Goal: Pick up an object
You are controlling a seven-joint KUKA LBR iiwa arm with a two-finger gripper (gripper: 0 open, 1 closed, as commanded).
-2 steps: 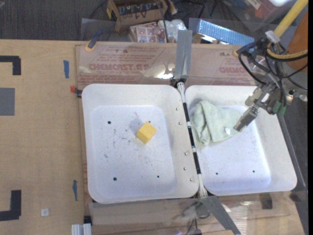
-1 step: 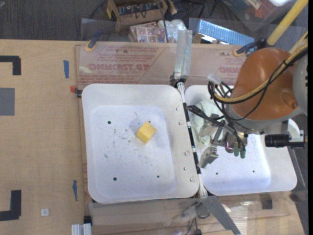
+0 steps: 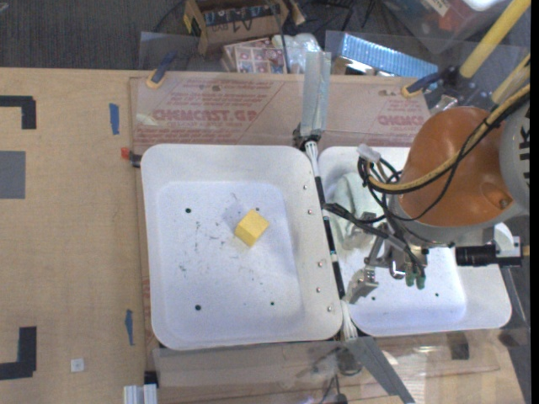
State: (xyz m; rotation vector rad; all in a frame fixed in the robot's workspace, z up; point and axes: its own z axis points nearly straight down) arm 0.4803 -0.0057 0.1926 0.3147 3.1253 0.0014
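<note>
- Yellow block (image 3: 251,228), the one loose object in view, lies near the middle of the left bin (image 3: 168,183), a little above and right of centre, resting flat on the bin floor with one corner turned toward the top of the view.
- Bench (image 3: 67,225) is pale wood and spreads across the left side and under both bins; it carries black corner marks and small blue tape strips.
- Left bin is a shallow white tray with rounded corners; its floor shows dark scuffs and a few small black dots scattered around the block.
- Right bin (image 3: 480,305) sits just beside the left bin, their inner rims touching along a line of small fasteners; much of it is covered by the arm.
- Arm (image 3: 450,171) reaches in from the right, its orange band bulging over the upper part of the right bin, with black cables looping off its left side.
- Cardboard sheet (image 3: 219,112) with red lettering lies along the far edge of both bins.
- Gripper (image 3: 370,280) hangs over the left part of the right bin, close to the shared rim and well apart from the block; its metal fingers look spread, with nothing between them.
</note>
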